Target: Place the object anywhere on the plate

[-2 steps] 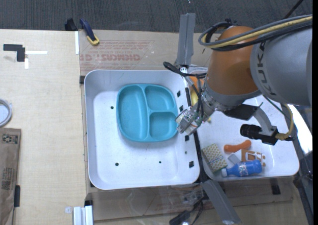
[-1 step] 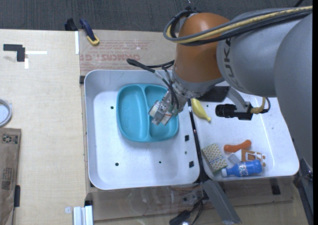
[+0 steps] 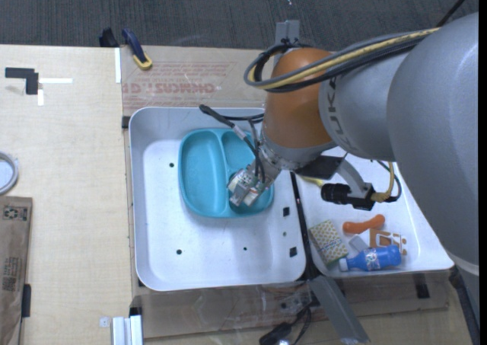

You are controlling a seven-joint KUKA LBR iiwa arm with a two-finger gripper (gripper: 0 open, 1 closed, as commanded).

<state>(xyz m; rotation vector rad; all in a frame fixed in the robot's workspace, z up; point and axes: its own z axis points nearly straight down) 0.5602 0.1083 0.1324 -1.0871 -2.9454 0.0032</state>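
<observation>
The arm reaches in from the right, its orange band point(image 3: 300, 100) bulking over the middle of the frame, and the jaws' tip, the gripper point(image 3: 245, 188), sits low over the teal plate point(image 3: 204, 172) in the left bin point(image 3: 213, 260). It hangs over the plate's right compartment, near the lower edge. Something pale and shiny shows right at the tip, but whether the jaws are wide, narrow or holding anything, I cannot tell.

Over in the right bin point(image 3: 426, 248), lower right of the frame: a blue bottle point(image 3: 370, 260) lying on its side, label too small to read, an orange piece point(image 3: 364, 224) above it, and a speckled sponge-like block point(image 3: 329, 240) just to their left.

Upper centre, a cardboard sheet point(image 3: 183, 77) on the surface carries red mirrored lettering, not clearly legible.
</observation>
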